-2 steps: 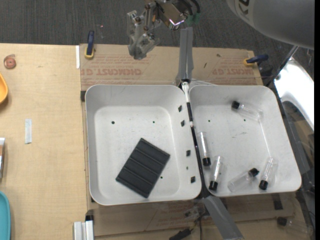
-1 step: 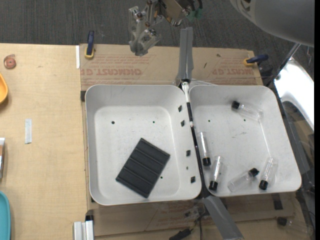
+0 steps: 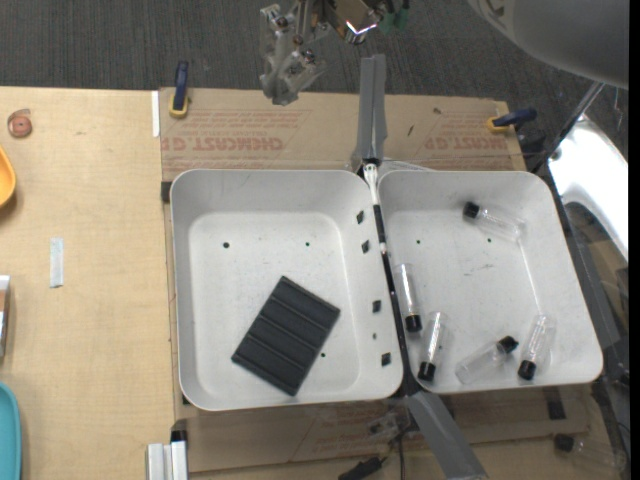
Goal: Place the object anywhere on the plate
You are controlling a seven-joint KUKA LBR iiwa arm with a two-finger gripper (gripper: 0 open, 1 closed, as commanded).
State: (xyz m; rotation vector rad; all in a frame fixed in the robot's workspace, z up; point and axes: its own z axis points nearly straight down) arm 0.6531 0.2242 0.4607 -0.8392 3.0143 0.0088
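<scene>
A black ribbed plate [image 3: 287,334] lies flat at a slant in the front half of the left bin [image 3: 200,268]. Several clear tubes with black caps lie in the right bin [image 3: 545,268]: one near the back [image 3: 490,218], one along the divider [image 3: 407,296], others at the front [image 3: 431,345] [image 3: 534,347]. My gripper [image 3: 287,63] hangs high above the cardboard behind the left bin, well away from the plate and the tubes. Its tip looks pale and blurred, and I cannot make out whether anything is in it.
Brown cardboard [image 3: 330,133] lies under and behind both bins, held by blue and yellow clamps [image 3: 180,93] [image 3: 510,120]. A grey bar [image 3: 371,108] stands behind the divider. The wooden bench [image 3: 80,268] extends to the left with small items at its edge.
</scene>
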